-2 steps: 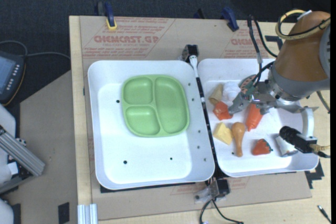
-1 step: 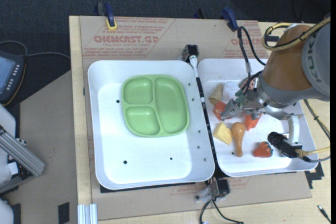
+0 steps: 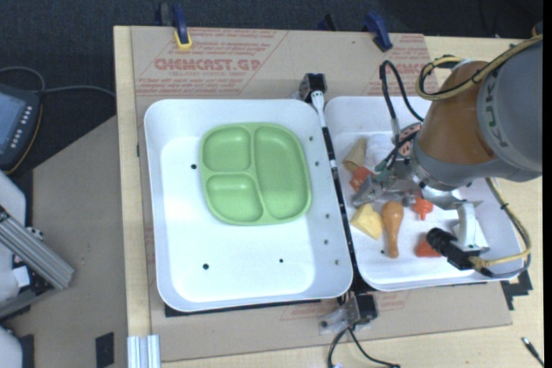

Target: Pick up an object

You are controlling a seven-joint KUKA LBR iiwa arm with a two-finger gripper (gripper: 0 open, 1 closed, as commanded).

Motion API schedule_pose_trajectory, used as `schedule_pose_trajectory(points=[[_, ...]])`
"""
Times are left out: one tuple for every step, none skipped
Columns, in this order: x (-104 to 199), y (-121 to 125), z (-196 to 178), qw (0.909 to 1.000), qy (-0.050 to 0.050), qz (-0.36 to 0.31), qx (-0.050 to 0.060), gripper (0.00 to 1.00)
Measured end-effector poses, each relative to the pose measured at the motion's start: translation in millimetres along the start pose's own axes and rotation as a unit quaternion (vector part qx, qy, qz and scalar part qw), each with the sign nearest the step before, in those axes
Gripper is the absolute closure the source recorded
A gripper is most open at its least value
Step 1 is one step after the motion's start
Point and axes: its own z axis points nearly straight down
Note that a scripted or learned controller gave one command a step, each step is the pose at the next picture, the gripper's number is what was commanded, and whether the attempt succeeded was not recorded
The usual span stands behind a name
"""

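Observation:
My gripper [image 3: 382, 182] is low in the right bin [image 3: 492, 224], under the orange-banded wrist [image 3: 453, 134]. It hangs among several toy foods. A small red piece [image 3: 359, 178] lies just to its left and a tan wedge [image 3: 355, 153] sits above that. Just below the gripper lie a yellow cheese wedge [image 3: 366, 222] and an orange-brown drumstick [image 3: 392, 228]. Two more red pieces [image 3: 423, 208] [image 3: 424, 248] lie to the lower right. The wrist hides whatever lies beneath it.
The left bin [image 3: 172, 254] holds a green divided plate [image 3: 256, 172]. The two bins meet along a dividing rim [image 3: 335, 185] close to the left of the gripper. Blue clamps [image 3: 376, 28] hold the board at the back edge.

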Motion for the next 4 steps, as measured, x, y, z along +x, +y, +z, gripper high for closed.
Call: schedule_pose_trajectory(points=[[-0.5, 1.0, -12.8, 1.0000, -0.001, 0.001, -0.003, 1.00], [-9.3, 6.7, -69.7, 1.0000, -0.002, 0.000, -0.005, 1.00], [-3.1, 10.2, -131.7, 1.0000, -0.001, -0.001, -0.006, 1.00], [-2.8, 11.1, -143.7, 1.0000, -0.001, -0.001, -0.005, 1.00]])
